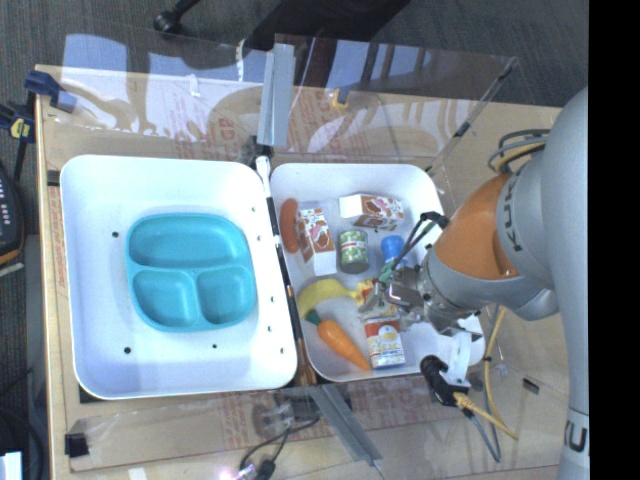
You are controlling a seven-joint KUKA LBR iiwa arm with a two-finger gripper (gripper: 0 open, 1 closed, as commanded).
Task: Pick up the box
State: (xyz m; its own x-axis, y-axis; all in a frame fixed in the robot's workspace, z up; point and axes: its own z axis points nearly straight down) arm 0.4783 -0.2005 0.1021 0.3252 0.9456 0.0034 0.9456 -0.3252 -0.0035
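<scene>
Pincer (pixel 385 303) tips hidden above box (pixel 384 345)

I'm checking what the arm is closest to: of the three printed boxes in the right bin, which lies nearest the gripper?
The small red-and-white box by the bin's near edge, beside the orange carrot, just below the gripper. The other two lie farther up.

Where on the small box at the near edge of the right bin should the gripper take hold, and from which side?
Probably from above, across the two long sides of the small box, which lies flat. The carrot crowds its left side, so the fingers have little room there. The gripper sits just above it.
</scene>
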